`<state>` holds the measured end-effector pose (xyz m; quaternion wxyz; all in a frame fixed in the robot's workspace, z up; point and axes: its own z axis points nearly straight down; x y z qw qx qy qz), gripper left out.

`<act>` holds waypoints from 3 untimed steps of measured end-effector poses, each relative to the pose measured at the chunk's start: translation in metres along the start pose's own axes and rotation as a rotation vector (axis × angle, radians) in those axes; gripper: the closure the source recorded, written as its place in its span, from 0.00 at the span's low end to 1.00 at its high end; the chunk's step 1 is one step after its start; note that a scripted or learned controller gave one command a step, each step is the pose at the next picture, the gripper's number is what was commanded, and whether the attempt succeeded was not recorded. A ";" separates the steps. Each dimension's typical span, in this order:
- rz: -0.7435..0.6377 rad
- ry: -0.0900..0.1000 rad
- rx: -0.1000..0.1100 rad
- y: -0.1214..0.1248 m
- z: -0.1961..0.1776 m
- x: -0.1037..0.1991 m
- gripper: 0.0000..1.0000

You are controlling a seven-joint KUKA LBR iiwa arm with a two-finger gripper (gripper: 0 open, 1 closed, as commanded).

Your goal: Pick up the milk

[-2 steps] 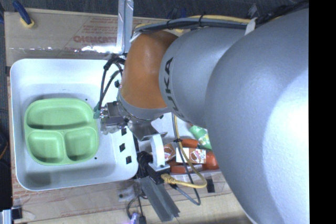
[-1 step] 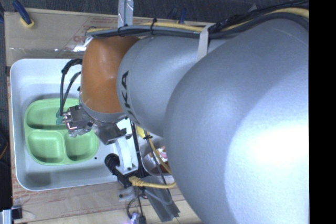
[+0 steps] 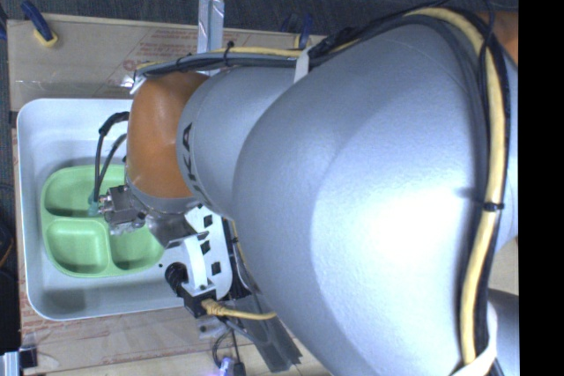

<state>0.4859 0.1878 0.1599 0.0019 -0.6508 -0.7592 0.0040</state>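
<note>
Smooth grey arm (image 3: 352, 189) with an orange band (image 3: 159, 132) — yellow and black cables along it, white bracket (image 3: 201, 258) with black markings.

Light is even and fairly bright, seemingly from overhead; the grey arm (image 3: 370, 207) carries a broad soft sheen toward three o'clock, without hard glare; the white bin (image 3: 35, 189) at nine o'clock looks slightly bluish, with a soft shadow under the wrist; the dark floor at twelve o'clock is dim and grainy; the nearby arm looks soft, details mildly blurred.
</note>
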 end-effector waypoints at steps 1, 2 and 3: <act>0.467 0.003 -0.003 0.004 -0.120 -0.018 1.00; 0.465 0.002 0.001 -0.023 -0.049 -0.080 1.00; 0.390 0.003 -0.001 -0.015 -0.042 -0.022 1.00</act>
